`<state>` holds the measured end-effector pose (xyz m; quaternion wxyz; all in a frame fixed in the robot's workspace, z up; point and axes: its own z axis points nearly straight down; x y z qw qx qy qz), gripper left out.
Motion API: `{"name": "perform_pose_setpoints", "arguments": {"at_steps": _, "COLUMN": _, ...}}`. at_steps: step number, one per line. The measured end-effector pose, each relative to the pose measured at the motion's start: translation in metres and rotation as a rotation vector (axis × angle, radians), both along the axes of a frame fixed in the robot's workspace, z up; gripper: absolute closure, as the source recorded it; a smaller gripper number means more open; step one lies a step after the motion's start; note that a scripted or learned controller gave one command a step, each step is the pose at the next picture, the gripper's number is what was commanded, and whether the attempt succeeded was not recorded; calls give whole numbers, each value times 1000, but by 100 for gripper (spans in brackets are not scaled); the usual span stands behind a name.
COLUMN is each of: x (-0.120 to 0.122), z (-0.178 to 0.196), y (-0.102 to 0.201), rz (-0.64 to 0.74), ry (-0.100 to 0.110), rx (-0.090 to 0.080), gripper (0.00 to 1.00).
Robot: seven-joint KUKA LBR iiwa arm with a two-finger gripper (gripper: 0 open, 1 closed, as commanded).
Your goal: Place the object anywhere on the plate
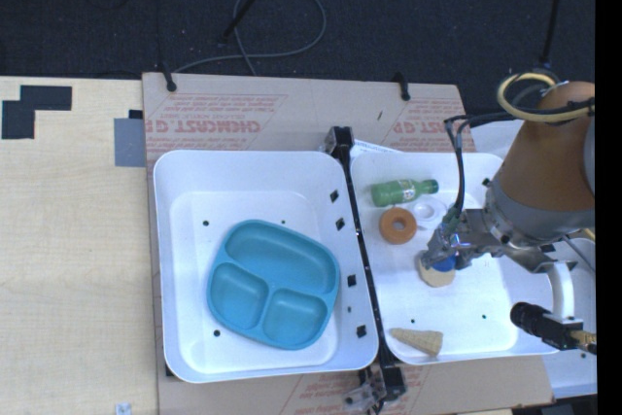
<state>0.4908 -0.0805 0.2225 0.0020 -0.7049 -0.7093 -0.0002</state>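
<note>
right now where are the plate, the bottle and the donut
plate (255, 255): camera view, on its large upper compartment
bottle (396, 192): camera view, on its green body
donut (397, 236): camera view, on its ring's lower edge

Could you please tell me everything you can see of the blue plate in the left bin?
The blue plate is a rounded, smooth, plastic-looking tray in light blue, divided by raised ridges into three compartments: one long section along its upper side and two smaller ones below. It lies flat on the floor of the left bin, turned at a slant to the bin's walls, nearer the divider side. Its compartments hold no items, and the tool is apart from it, over the right bin.
</note>
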Motion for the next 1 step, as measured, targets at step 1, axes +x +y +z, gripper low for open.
{"name": "perform_pose_setpoints", "arguments": {"at_steps": 1, "x": -3, "z": -10, "y": 55, "rz": -2, "ry": 3, "rx": 0, "gripper": 100}}
